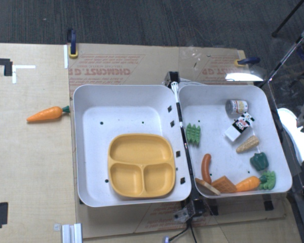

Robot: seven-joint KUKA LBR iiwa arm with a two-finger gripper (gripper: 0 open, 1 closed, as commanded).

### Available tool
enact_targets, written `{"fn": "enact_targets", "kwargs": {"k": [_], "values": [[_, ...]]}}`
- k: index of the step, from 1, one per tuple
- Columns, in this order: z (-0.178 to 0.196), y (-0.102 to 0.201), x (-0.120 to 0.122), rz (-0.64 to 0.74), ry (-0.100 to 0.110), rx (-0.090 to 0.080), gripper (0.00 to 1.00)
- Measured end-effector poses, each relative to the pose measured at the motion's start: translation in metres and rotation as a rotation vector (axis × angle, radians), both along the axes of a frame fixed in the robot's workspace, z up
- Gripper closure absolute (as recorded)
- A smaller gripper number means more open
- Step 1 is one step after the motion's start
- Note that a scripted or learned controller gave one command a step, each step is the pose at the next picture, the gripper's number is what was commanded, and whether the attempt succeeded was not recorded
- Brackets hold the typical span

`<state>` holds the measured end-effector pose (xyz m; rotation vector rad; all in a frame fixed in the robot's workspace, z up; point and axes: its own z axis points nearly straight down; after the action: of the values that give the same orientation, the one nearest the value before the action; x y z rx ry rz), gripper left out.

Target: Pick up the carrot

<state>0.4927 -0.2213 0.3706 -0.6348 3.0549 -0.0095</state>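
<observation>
An orange carrot [248,183] with a green leafy end lies near the front edge of the right bin [218,100], between a brown toast slice [224,185] and a green broccoli piece [268,179]. A second orange carrot [46,114] lies outside the bins on the wooden bench, left of the left bin [91,105], with its green tip pointing right.
The left bin holds a yellow divided plate [141,164]. In the right bin lie a small can [236,106], a black-and-white carton [239,126], a corn-like piece [248,145], a green pepper [259,161], a green ridged item [193,134] and a red sausage [206,167].
</observation>
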Motion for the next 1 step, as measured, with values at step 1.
{"fn": "enact_targets", "kwargs": {"k": [1], "values": [[-0.0001,0.0,0.0,0.0,0.001,0.0,0.0]]}}
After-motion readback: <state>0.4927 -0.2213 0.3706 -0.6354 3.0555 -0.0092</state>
